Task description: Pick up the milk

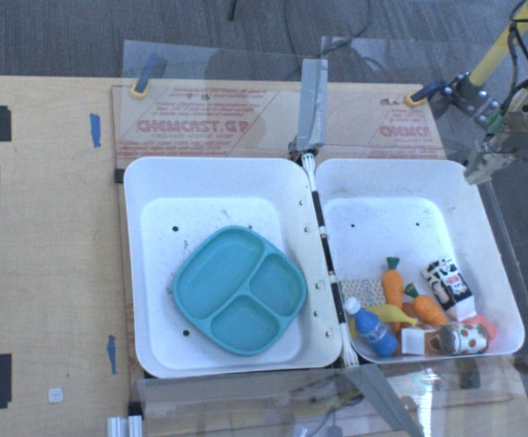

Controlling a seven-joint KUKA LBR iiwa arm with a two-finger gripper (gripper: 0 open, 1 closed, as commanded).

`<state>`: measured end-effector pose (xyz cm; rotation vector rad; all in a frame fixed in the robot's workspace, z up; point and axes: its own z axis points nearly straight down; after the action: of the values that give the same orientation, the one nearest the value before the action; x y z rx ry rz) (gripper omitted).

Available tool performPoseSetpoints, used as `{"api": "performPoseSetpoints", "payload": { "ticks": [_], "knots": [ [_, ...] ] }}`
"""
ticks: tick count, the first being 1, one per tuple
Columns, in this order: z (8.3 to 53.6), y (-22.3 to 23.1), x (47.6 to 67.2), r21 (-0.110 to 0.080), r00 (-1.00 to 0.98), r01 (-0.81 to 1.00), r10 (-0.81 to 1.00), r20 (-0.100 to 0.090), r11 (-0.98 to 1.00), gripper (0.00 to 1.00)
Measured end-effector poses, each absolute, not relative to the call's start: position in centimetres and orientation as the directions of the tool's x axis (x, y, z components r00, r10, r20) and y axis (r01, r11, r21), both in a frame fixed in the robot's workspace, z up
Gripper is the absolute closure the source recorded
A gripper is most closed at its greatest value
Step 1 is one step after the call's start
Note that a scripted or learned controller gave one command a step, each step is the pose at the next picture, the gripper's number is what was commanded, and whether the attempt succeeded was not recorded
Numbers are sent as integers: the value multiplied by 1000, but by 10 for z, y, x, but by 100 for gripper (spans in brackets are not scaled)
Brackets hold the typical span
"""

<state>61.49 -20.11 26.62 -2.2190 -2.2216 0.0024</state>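
Wooden tabletop (45, 271) carried two white bins, and in the right bin (373, 189) the milk carton (447, 285), cow-spotted, probably light and stiff, best pinched across its flat sides, lay by carrots, while the gripper (493, 157) was too blurred to tell its state.

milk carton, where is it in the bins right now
The milk carton, white with black cow patches, lies in the right bin, near its front right corner. It sits just right of two carrots, with a blue bottle further left.
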Motion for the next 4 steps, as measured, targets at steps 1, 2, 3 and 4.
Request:
{"api": "performPoseSetpoints", "payload": {
  "ticks": [1, 2, 3, 4],
  "knots": [
    [152, -197, 560, -3, 164, 987, 987, 0, -164, 0],
    [123, -196, 519, 31, 188, 982, 982, -1, -188, 0],
    [222, -174, 519, 0, 147, 989, 989, -1, -147, 0],
    [120, -185, 495, 30, 245, 969, 970, -1, -245, 0]
  ]
}}
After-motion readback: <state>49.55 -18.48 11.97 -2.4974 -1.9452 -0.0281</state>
